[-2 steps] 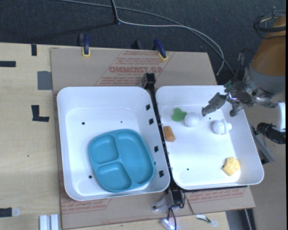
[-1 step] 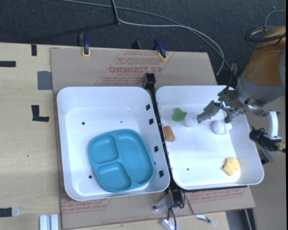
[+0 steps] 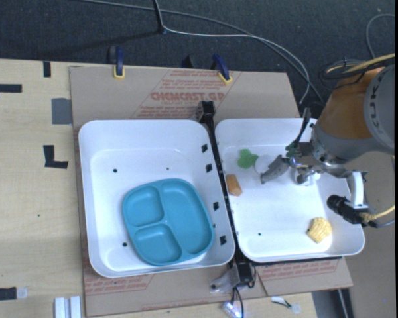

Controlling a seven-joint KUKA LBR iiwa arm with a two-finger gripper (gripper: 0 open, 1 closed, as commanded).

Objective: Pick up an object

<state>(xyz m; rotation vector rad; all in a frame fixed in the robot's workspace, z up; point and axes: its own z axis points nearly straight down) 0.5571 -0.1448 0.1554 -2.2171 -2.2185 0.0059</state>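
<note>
I have the arm (image 3: 358, 121) reaching in from the right, over the right bin (image 3: 252, 132). Its end effector (image 3: 273, 171) hangs above the middle of that bin, and I cannot tell from this angle how it is set; nothing shows in its grip.

Three small things lie in the right bin. A green piece (image 3: 246, 157) sits near the upper left part of the bin floor, just left of the end effector and apart from it. An orange piece (image 3: 233, 185) lies lower, close to the wall shared with the other bin. A yellow piece (image 3: 319, 230) rests toward the bin's near right corner, well apart from the other two.

The left bin (image 3: 103, 144) carries a blue divided plate (image 3: 166, 221) with three compartments, lying flat in its lower half.

Both bins stand side by side on a cardboard sheet (image 3: 179, 91) on the desk (image 3: 26, 197), and two clamps (image 3: 119, 63) grip the sheet's far edge.
</note>
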